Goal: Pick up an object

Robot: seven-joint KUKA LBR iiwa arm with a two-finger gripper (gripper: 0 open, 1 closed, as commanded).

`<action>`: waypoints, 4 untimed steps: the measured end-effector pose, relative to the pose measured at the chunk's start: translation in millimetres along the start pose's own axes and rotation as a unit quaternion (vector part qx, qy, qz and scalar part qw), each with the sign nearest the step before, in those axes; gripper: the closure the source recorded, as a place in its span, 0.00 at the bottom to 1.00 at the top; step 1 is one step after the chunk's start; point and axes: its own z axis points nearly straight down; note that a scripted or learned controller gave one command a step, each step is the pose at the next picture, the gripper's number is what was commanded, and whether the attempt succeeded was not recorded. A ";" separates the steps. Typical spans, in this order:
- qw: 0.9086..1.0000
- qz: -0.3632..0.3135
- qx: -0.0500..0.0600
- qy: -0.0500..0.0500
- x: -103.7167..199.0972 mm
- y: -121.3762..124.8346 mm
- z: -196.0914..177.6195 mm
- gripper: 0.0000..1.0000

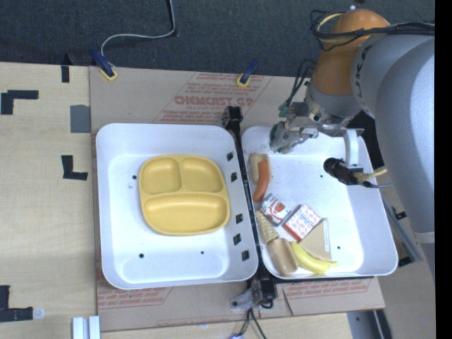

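The gripper (284,137) is hovering over the far-left corner of the right bin (367,210), just beyond the hot dog (261,175) lying along that bin's left wall; nothing is showing between its fingers, and whether the jaws are spread or pressed together I cannot tell, since the wrist is covering them. This is looking like the approach step, with no object yet lifted. The candidates are sitting toward the near-left corner: a small red-and-white packet (274,210), a red-and-white carton (302,222), a bread roll (280,254), a banana (311,259) and a tan wedge (320,237), all crowded and touching. The next move is probably calling for a descent onto the hot dog, the nearest piece. The left bin (116,189) is carrying a yellow divided tray (185,194). The arm's bulk is hiding the right bin's far-right corner.
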 end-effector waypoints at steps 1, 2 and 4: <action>1.000 0.001 0.001 0.000 -0.8 -0.7 1.0 0.00; 1.000 0.001 -0.001 -0.001 -35.3 23.2 99.3 0.00; 1.000 0.000 0.000 -0.002 -35.0 23.0 89.9 0.00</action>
